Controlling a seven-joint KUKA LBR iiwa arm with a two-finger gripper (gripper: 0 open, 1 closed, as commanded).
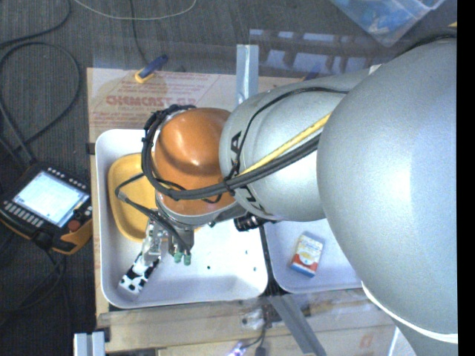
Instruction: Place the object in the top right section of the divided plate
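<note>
Reaching in from the right, across both bins: the grey arm (386, 184), bulking over most of the right bin (326, 279), with the orange band (189, 150) hanging above the left bin (223, 284). Directly under that band, low over the white bin floor: the tool (166, 249), pointing down toward the bin's near left corner. Cannot tell whether apart, together or clamped on anything, with the wrist hiding much of it at this angle.

Just below and left of the tool, lying on the floor of the left bin: a small black-and-white patterned object (136, 277), elongated, slanting from the tool's lower end down toward the near left corner. Upper end right up against the tool; cannot tell whether touching or merely beside it. Not seen gripped.

Left of the tool, against the left wall of the same bin: the yellow divided plate (122, 199), largely covered by the orange band and black cables, so sections not made out. Black-and-white object off the plate, nearer the camera than its front rim.

In the right bin, well apart from the tool: a small box (306, 253) in red, white and blue, resting near the bin's left wall.

Beside the counter (119, 99), on the dark floor to the left: a handheld pendant (48, 202) with a lit screen.
</note>
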